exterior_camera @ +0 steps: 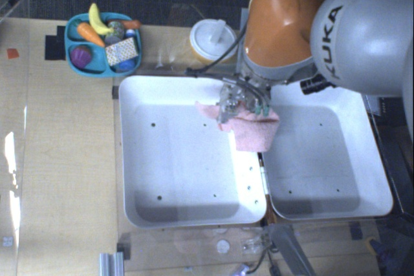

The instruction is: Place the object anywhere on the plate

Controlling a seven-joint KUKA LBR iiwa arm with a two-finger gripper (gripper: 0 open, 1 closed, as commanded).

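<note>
Overhead, I see my gripper (244, 102) above the left bin's (162, 158) far right corner, fingers pinching a pink cloth (253, 130) that hangs over the seam toward the right bin (330, 158). Well apart, a blue divided plate (100, 45) with toy food sits on the bench (58, 158) at far left, beside a lidded yellow cup (210, 39).

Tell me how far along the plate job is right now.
Done: the gripper is down over the pink cloth, which lies across the divide between the left bin and right bin. In hand: whether it actually grips the cloth is unclear. Left: moving the cloth to the blue divided plate at the bench's far left.
</note>
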